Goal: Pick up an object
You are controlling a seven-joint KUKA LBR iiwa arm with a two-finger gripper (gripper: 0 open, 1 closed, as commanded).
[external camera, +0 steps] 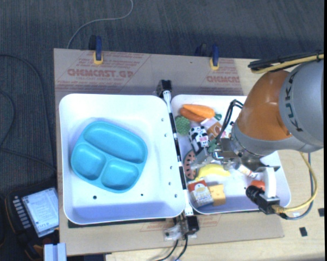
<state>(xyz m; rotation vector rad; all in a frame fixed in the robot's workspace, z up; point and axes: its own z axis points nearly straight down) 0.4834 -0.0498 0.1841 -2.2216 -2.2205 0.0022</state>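
My gripper (pixel 213 153) hangs low over the middle of the right bin (pixel 280 192), under the grey and orange arm. Right below it lies a yellow banana (pixel 212 172). Just to its upper left stands a black-and-white cow toy (pixel 198 136). An orange carrot (pixel 196 112) lies at the bin's far edge, with a green piece (pixel 182 125) and a small brown-and-white box (pixel 211 126) close by. Near the front edge sit a red-and-white packet (pixel 198 192) and a yellow block (pixel 218 194). The arm hides the bin's right half.
The left bin (pixel 76 105) holds a blue divided plate (pixel 109 154). A brown round piece (pixel 189 162) leans by the divider between the bins. Clamps (pixel 98 47) hold the board at the back, and a cable loops at the front right (pixel 294 211).
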